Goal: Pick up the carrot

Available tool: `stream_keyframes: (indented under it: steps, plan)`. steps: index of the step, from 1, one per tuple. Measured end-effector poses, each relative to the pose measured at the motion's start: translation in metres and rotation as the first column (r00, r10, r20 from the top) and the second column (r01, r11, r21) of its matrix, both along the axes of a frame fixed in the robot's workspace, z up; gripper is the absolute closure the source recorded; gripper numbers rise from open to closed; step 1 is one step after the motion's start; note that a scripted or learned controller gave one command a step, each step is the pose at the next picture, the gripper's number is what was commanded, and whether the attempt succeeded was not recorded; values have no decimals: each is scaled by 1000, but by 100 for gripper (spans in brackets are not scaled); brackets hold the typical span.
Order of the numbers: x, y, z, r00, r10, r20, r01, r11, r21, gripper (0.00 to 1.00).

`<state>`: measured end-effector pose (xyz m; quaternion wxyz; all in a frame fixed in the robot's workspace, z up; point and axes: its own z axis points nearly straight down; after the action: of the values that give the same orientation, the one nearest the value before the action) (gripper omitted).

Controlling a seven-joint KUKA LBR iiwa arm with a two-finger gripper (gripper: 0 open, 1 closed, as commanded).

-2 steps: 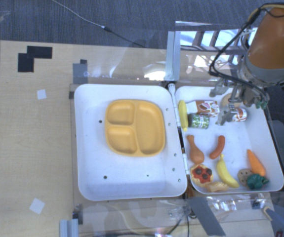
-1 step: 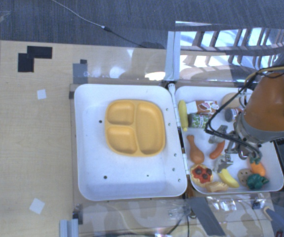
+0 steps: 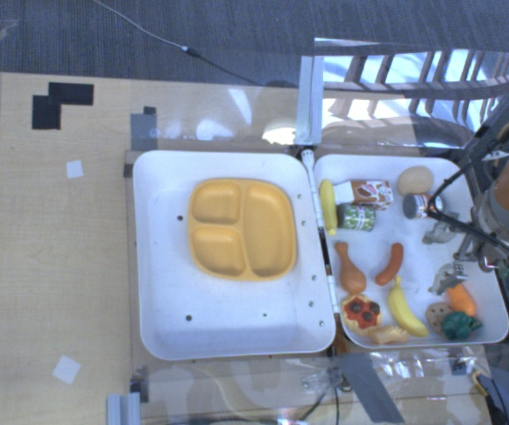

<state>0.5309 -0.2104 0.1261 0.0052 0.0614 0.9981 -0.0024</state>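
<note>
Camera view, looking down at a slant. Gripper [image 3: 446,279] low in the right bin [image 3: 413,162], at that bin's right side, arm coming in from the right edge. Cannot tell from this angle whether open or closed; metal parts overlap and blur together.

Carrot [image 3: 462,300] just beside the gripper, on its lower-right side in the frame, possibly touching the tip; contact not resolvable. Orange body short and stubby, long axis tilted, running from upper left near the gripper down toward the green leafy end [image 3: 460,325] below it. Not seen between anything that grips, so not counted as held.

Close by on the gripper's left: cookie [image 3: 437,315] just below-left, banana [image 3: 404,309] further left, sausage [image 3: 390,263] left and slightly up. Can [image 3: 416,205] above the gripper. Yellow divided plate [image 3: 241,227] well apart, in the left bin [image 3: 161,255].

Judgement: coming move turns on a small shift toward lower right, plus wrist turn to close across the carrot's short width. Risk: cookie and leafy end crowd the approach; bin wall close on the far side.
</note>
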Motion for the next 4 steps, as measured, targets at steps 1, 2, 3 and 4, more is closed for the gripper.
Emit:
stream_keyframes:
  steps: [1, 2, 3, 4]
  plan:
    - [-2, 5, -37, 992, -123, 4, 123, 992, 4, 0]
    - [2, 6, -23, 993, -117, 14, 117, 993, 2, 100]
    - [1, 6, -24, 993, -116, 13, 116, 993, 3, 0]
    - [-18, 5, -36, 964, -266, 7, 266, 964, 7, 0]
